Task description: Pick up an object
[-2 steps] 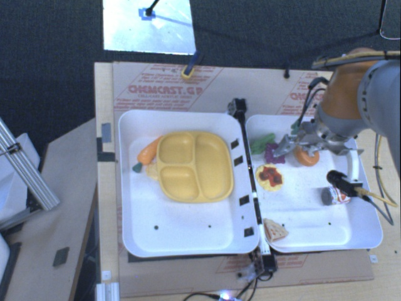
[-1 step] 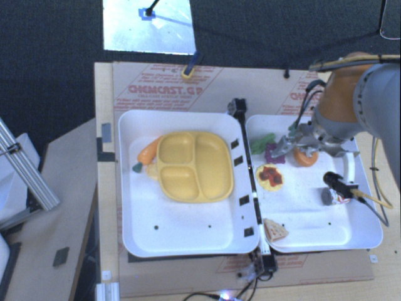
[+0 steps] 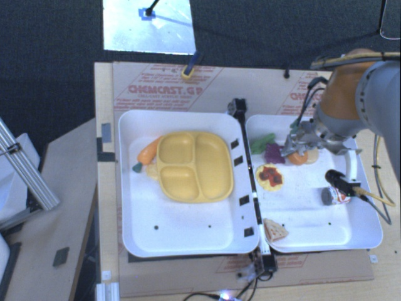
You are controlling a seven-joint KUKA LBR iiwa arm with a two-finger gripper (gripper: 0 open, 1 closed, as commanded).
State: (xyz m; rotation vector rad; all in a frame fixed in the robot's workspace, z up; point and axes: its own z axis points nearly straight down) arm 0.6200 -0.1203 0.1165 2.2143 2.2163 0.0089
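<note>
In the right bin (image 3: 363, 231), a wedge-shaped sandwich piece (image 3: 274, 230) lies nearest; farther, a flat round pizza (image 3: 270, 176); farthest, the pincer (image 3: 299, 148) sits over an orange bun (image 3: 302, 157), its spread impossible to tell; the left bin (image 3: 135, 231) bears a glossy yellow compartment plate (image 3: 190, 166).

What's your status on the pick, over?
Gripper low in right bin, fingers at an orange toy; grip unconfirmed. Purple piece and green piece crowd its left side. Pizza slice lies apart.
</note>
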